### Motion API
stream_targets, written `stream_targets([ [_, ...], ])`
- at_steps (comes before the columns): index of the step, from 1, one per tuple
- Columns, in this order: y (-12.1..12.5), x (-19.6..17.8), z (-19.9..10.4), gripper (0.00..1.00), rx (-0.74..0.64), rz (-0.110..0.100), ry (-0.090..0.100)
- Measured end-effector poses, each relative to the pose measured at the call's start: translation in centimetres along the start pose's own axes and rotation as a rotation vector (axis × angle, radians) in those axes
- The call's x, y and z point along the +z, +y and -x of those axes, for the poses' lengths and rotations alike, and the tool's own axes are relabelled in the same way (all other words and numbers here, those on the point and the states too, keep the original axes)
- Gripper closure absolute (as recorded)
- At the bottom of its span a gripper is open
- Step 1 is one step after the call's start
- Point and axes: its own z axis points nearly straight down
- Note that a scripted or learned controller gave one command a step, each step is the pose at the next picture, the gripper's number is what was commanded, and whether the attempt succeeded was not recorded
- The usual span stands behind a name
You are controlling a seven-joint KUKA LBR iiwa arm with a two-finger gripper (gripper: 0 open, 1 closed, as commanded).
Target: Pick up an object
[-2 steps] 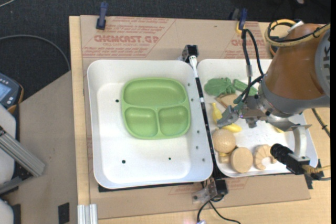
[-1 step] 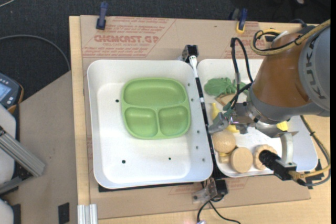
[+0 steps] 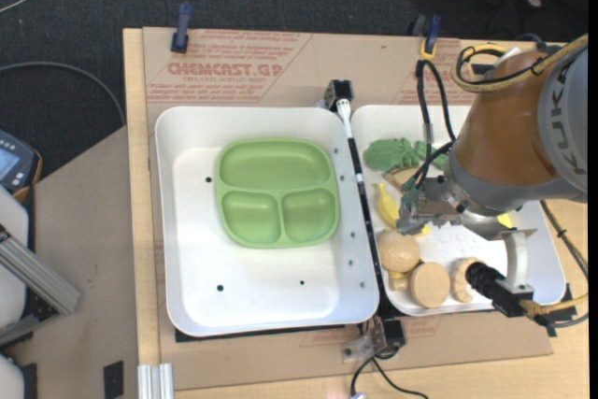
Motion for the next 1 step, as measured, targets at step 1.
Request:
stream_targets([
  [1, 0.11, -8.92, -2.35, 1.0, -0.005, 0.009, 0.0],
])
